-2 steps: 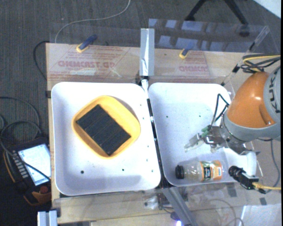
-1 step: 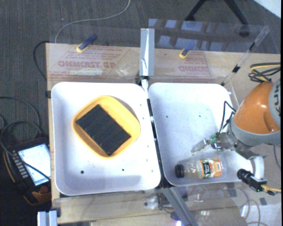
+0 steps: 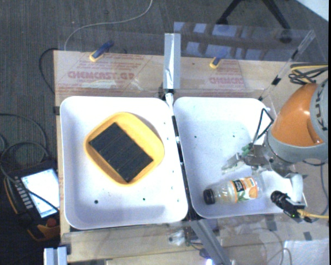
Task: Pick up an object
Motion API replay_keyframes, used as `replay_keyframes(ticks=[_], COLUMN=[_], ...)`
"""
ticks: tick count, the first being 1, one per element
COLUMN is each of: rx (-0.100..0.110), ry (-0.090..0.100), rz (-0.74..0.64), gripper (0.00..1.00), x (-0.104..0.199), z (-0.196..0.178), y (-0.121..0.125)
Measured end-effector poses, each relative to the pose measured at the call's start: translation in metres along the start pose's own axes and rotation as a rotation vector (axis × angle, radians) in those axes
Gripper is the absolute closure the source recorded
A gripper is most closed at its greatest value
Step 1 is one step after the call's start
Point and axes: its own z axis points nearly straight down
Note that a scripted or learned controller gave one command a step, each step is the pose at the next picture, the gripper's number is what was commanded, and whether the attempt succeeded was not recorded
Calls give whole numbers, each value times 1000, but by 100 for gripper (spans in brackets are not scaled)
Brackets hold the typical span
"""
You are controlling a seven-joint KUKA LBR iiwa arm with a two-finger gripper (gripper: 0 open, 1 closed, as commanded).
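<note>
One bottle [image 3: 232, 191] lies just below the gripper [image 3: 235, 160], seemingly apart.

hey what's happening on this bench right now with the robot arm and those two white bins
The robot arm's gripper is low over the right bin, just above a small bottle that lies on its side near the bin's front edge. Nothing shows between its fingers, so the bottle has not been picked up. In the left bin sits a yellow dish with a dark ridged pad on it, untouched.
</note>
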Motion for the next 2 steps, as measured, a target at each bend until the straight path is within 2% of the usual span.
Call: replay_keyframes(ticks=[1,2], rx=[-1,-3], ry=[-4,-1], rz=[184,84], gripper=[0,0], x=[-49,-11], z=[-118,31], y=[6,-9])
